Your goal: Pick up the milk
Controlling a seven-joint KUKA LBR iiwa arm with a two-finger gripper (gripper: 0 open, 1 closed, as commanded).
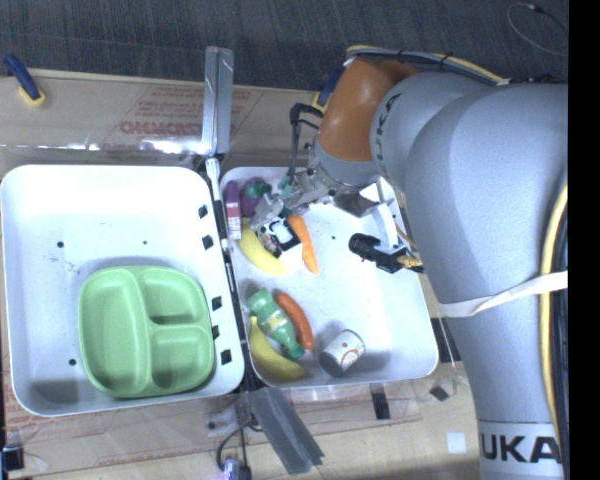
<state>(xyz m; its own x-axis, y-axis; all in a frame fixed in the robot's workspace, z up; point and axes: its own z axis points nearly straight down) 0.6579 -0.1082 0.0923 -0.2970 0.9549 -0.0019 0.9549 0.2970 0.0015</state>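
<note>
The large grey arm (480,218) with its orange band (355,108) reaches in from the right and bends down over the far end of the right-hand shallow white bin (400,313). Its pincer (280,203) sits low among a tight cluster of items in the far left corner of that bin. Whether its fingers are spread or closed cannot be told, because the metal parts blur into the clutter beneath them.

In that same corner, against the bin's left wall, stands a small carton with a purple and white face (234,204); this may be the milk, though the label is too small to read. It lies just beside the pincer.

A yellow plastic banana (263,257) lies just nearer than the carton, with an orange plastic carrot (305,244) beside it. Toward the near end of the right bin rest a green plastic bottle (274,318), a red-orange sausage-shaped toy (295,315), a second yellow banana (274,363) and a small tipped white cup (342,351).

The left-hand shallow white bin (40,218) holds a light green divided plastic tray (145,330). Both bins sit on the brown bench (110,108).
</note>
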